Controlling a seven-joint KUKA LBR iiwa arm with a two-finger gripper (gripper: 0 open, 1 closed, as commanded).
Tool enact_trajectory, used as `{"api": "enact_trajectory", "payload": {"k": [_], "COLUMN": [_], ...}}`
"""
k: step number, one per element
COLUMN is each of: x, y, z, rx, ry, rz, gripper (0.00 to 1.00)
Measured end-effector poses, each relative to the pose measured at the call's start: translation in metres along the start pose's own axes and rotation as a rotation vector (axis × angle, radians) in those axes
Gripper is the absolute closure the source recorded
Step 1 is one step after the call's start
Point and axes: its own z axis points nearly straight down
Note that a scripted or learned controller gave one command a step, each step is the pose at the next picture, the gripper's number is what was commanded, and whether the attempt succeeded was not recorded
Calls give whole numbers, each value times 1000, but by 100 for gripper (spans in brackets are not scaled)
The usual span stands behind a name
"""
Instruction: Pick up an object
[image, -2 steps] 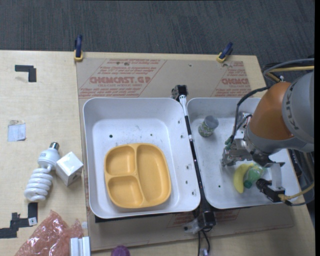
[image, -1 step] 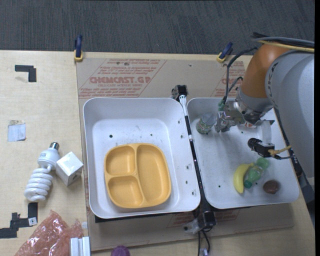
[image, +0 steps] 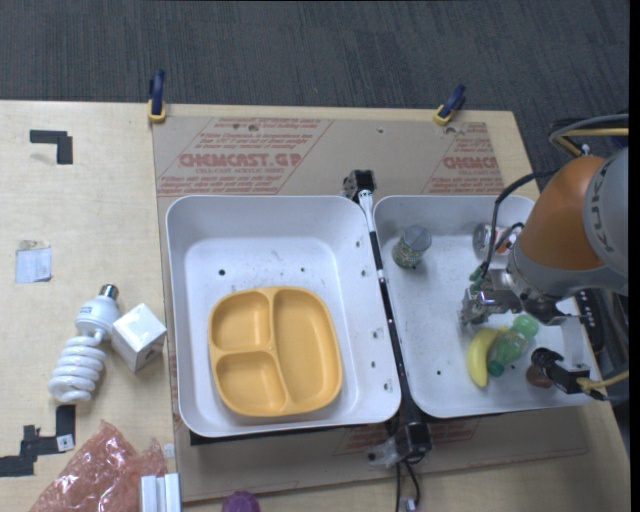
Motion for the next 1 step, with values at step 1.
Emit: {"api": "enact_trajectory", "payload": {"k": [1], "x": [32], "y": [-57], "z": [0], "rx": [0], "ry": [0], "rz": [1], "gripper": [0]}}
